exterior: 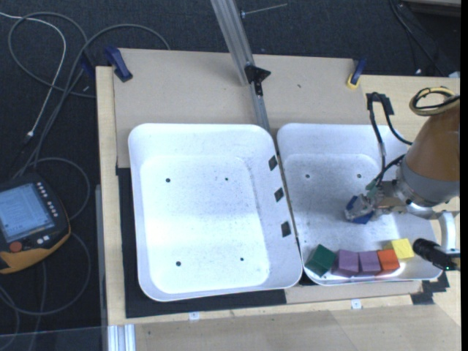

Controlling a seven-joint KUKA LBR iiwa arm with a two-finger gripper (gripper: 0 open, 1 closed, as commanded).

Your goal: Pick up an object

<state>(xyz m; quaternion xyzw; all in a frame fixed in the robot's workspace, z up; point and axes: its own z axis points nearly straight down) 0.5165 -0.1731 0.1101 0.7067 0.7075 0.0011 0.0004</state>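
The grey arm with its orange band (439,141) reaches in from the right and bends down over the right-hand shallow white plastic bin (322,148). Its two-finger gripper (363,209) sits low over the middle of that bin's floor, a little right of centre. A small blue object (358,212) lies right at the fingertips, touching or nearly touching them, but the view is too blurred there to tell whether it sits between the fingers or only beside them. How the jaws stand cannot be told from this view.

Below the jaws and toward the near rim of the same bin, a row of small blocks lies along the bin's front wall. Farthest left of the jaws is a green block (320,259), tilted against the corner. Next to it, almost straight below the jaws, stands a purple block (348,262), touching a second, darker purple-red block (370,262). Just right of these lies an orange block (387,262), and behind it, nearest the arm, a yellow block (402,248).

Well to the left of the jaws, the left-hand shallow white plastic bin (146,196) sits side by side with the right one, with black clips (278,194) on the shared edge. Behind the jaws, a slanting aluminium rail (230,24) rises from the tan wooden bench (183,86). Far left, on the dark floor, lies a control pendant with a screen (28,218).
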